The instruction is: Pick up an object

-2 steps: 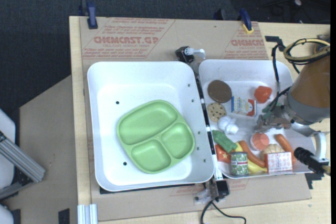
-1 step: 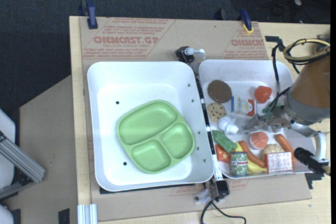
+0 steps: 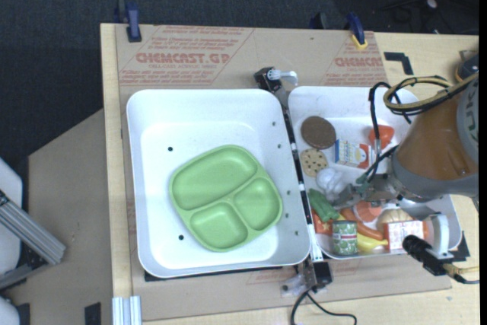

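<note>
The right bin (image 3: 358, 101) holds a pile of toy food: a brown round patty (image 3: 318, 132), a chocolate-chip cookie (image 3: 313, 160), a small white carton (image 3: 351, 152), a clear plastic piece (image 3: 332, 180), a green pepper-like piece (image 3: 323, 204), a green can (image 3: 345, 237), a banana (image 3: 370, 243) and a red and white box (image 3: 401, 232). My gripper (image 3: 358, 192) reaches in from the right and sits low over the middle of this pile, beside the clear piece. The arm's grey body and orange band (image 3: 430, 141) hide the bin's right half.
The left bin (image 3: 152, 164) holds a green divided plate (image 3: 224, 196) in its middle. Black and yellow cables (image 3: 399, 91) loop above the arm. Blue clamps (image 3: 133, 19) grip the cardboard bench top at its back edge. A black fixture (image 3: 268, 77) sits between the bins' far corners.
</note>
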Controlling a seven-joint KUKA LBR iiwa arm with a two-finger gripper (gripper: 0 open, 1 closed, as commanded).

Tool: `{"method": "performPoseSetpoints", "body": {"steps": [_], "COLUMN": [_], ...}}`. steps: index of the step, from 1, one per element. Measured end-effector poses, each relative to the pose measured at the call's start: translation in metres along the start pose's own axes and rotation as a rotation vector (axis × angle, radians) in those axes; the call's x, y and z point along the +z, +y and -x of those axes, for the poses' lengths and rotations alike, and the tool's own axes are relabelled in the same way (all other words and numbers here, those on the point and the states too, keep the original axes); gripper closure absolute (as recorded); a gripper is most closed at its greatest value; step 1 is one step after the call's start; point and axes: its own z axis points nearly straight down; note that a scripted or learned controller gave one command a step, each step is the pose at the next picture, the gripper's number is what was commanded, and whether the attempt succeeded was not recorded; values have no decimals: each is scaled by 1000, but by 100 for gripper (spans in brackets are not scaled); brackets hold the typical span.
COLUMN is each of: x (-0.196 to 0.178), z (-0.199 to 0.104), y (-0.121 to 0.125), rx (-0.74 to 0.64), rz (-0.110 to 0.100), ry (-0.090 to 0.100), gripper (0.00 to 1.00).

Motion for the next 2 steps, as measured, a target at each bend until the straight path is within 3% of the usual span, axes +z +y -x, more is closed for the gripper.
{"method": "performPoseSetpoints", "body": {"steps": [1, 2], "x": [-11, -106], "z": [2, -66], "y": [2, 48], "rx": [4, -8], "rz": [6, 13], "ry": [-3, 0], "gripper": [100, 100]}}
